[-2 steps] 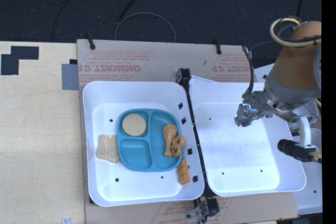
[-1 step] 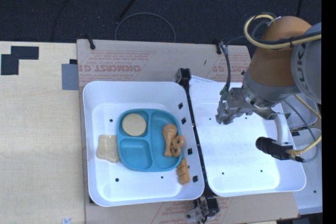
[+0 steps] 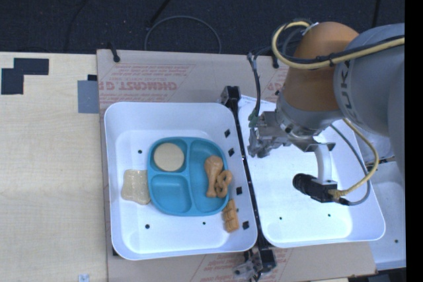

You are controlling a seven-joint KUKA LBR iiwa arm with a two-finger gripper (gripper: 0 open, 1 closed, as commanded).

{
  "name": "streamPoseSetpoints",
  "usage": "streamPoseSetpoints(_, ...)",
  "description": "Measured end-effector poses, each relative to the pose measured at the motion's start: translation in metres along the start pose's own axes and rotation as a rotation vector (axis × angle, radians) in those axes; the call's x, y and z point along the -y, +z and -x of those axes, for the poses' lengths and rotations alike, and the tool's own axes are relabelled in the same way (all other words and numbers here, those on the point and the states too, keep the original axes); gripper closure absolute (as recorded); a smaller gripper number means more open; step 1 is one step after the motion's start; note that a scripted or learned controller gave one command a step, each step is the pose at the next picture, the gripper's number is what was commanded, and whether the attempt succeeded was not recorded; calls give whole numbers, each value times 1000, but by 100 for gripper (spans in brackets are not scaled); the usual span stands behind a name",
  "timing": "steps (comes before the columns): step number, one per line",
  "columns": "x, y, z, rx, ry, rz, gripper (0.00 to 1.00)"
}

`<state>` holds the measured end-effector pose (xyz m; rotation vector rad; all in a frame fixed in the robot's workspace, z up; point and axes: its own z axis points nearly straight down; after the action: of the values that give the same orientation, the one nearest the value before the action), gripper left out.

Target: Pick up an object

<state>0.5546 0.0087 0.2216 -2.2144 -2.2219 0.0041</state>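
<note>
Arm (image 3: 330, 76) overhangs right bin (image 3: 317, 228); hand (image 3: 261, 142) near divider, grip state unreadable. Left bin (image 3: 132, 115): blue tray (image 3: 182, 198), pretzel (image 3: 217, 176), bread (image 3: 135, 186).

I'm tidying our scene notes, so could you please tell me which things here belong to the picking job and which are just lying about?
For the job:
gripper
pretzel
round cracker
pale biscuit
small brown snack

Lying about:
blue divided plate
left bin
right bin
cardboard sheet

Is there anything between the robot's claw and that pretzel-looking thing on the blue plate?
Yes. The gripper hangs over the right bin, and the pretzel lies on the blue plate in the left bin. The raised rims where the two bins meet stand between them.
</note>
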Motion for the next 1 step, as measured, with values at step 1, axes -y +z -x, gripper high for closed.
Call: streamPoseSetpoints(1,1,0,-44,0,-1,1,100)
